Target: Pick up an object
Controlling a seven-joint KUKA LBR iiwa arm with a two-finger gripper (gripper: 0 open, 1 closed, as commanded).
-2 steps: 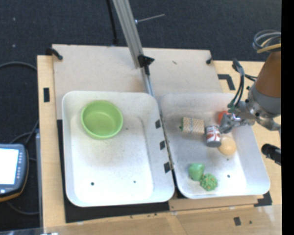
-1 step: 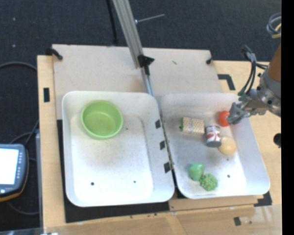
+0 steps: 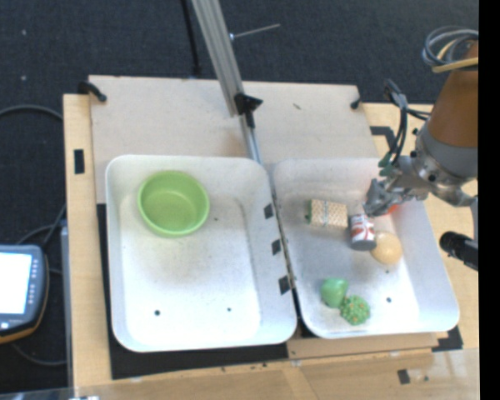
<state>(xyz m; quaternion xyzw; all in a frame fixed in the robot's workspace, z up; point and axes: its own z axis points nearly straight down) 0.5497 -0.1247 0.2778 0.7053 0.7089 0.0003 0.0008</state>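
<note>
My gripper (image 3: 377, 202) hangs over the right bin (image 3: 425, 298), near its upper right part. Just below and left of it stands a small grey and red can (image 3: 362, 232). A pale yellow egg-shaped object (image 3: 387, 249) lies touching the can on its right. Left of the gripper lies a tan wafer-like block (image 3: 327, 213). Nearer the front of the bin sit a green rounded piece (image 3: 334, 291) and a green broccoli-like piece (image 3: 355, 309), side by side. Nothing shows in the gripper.
In the left bin (image 3: 150, 315) a light green bowl (image 3: 174, 203) sits at the upper left. A slanted metal rail (image 3: 225, 57) runs from the top down to the gap between the bins. A tablet (image 3: 8, 288) lies at the far left.
</note>
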